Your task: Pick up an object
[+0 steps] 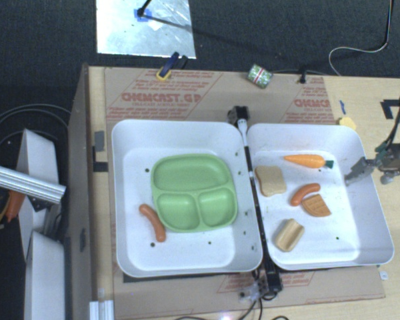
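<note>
At the far right rim of the right bin, my tool hangs over the wall, with the arm behind it. Whether it is open or shut I cannot tell at this size, and nothing is seen in its hold.

Candidates, all lying in that bin, away from my tool towards the left:
- The carrot, nearest and roughly level with my tool, lies lengthwise with clear floor around it.
- The sausage and the orange wedge lie lower, just beside each other, possibly touching.
- The bread slice sits beyond, close to the divider; the bread roll is furthest down.

Judgement: no grasp is made yet; the approach is in hand. The carrot is the soundest choice. I should travel left clear of the rim, turn to close across its narrow width, descend near its middle, and confirm hold before lifting. The crowded sausage and wedge risk a double contact.
</note>
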